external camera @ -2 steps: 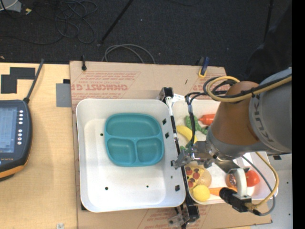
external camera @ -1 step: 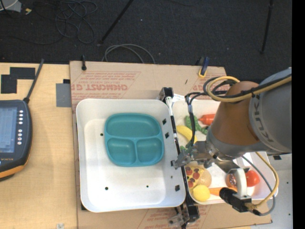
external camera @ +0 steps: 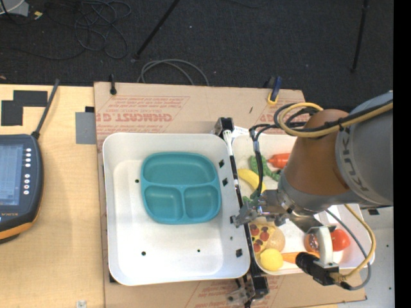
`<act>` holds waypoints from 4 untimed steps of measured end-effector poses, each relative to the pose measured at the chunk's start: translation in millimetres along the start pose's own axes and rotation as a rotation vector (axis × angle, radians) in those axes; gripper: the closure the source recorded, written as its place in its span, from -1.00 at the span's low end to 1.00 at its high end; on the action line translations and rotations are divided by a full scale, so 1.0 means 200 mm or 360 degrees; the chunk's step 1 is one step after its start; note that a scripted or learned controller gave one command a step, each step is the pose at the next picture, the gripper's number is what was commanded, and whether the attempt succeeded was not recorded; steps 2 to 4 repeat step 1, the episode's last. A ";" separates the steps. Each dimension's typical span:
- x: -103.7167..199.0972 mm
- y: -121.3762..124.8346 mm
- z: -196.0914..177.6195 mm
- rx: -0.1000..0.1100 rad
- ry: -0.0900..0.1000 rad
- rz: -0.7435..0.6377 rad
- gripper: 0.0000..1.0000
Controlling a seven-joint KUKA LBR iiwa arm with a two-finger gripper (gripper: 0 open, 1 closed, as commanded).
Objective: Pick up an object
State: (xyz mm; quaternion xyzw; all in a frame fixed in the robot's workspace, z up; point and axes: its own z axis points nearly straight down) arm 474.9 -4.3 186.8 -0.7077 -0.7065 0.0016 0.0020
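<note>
The right bin holds several toy foods: a yellow banana, a green vegetable, a red-orange piece, a pizza slice, a lemon, a small carrot and a red tomato. The arm's orange band hangs over the middle of this bin and hides much of it. My gripper pokes out below the wrist at the bin's left wall, just above the pizza slice. Nothing shows held in it.
The left bin holds a teal divided plate. A black divider with clips runs between the bins. A tablet-like pendant lies at the far left of the bench. Cables loop off the arm at the lower right.
</note>
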 end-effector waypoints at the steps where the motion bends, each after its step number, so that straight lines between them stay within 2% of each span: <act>1: 0.00 0.00 0.00 0.0000 0.0000 0.0000 -1.00; 4: 0.00 0.00 0.00 0.0000 0.0000 0.0000 -1.00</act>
